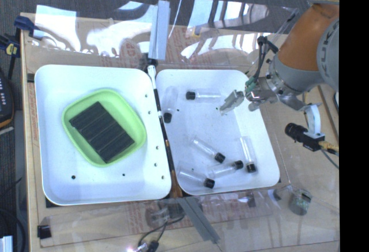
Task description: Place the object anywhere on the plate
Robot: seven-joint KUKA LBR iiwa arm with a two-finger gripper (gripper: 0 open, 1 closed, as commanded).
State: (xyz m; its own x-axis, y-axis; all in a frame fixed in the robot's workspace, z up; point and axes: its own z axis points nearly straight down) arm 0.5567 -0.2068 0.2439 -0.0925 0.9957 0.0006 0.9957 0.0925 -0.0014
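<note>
Camera view: left bin (52, 176) has a green plate (130, 109) with a dark ribbed pad (101, 131) on it. Right bin (262, 130) holds several clear vials (209, 150) with black caps, none on the plate. Gripper (232, 101) hangs over the right bin, can't tell if it's apart or together. Glossy brown worktop (115, 40), grey carpet behind.

Left shallow white bin (52, 170) holding a lime-green plastic plate (130, 109) with a dark ribbed slab (101, 131); right white bin (259, 130) with scattered clear black-capped vials (209, 151); pincer (230, 101) above.

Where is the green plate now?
The green plate lies in the left bin, with a dark ridged slab on it.
</note>
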